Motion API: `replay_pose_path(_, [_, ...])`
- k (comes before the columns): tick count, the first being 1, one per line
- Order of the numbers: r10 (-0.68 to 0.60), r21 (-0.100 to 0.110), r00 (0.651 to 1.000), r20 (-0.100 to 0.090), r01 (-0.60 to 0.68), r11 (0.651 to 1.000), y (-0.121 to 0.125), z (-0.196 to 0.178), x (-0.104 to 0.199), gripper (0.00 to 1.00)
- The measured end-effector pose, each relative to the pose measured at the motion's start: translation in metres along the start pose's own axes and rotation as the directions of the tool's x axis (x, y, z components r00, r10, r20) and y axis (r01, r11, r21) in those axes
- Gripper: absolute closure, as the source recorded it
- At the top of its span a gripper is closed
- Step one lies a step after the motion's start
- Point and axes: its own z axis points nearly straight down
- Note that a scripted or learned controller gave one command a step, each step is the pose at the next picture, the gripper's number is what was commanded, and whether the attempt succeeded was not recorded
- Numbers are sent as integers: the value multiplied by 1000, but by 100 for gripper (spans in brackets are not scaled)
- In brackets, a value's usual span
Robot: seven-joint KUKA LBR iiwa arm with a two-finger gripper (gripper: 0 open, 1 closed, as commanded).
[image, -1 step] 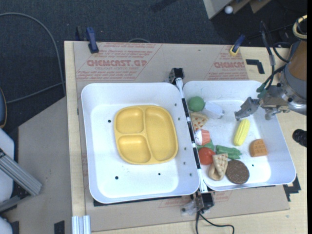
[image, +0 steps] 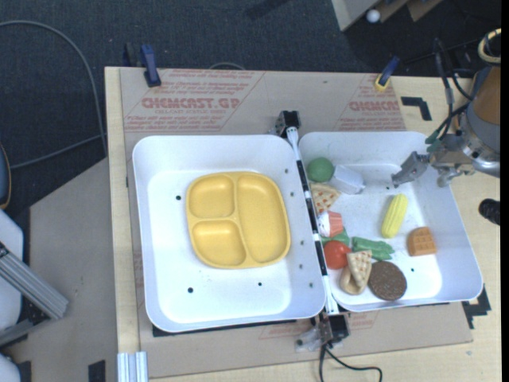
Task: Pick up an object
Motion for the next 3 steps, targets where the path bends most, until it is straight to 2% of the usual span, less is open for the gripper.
replay_pose_path(1, [0,0,1000,-2,0,1000,-8,115,23,0])
replay_pose_path(2, [0,-2,1000,-1,0,1000,-7,105,23,100])
replay_pose_path(3, [-2,-2,1000,-1,2,1000,20,115,94,100])
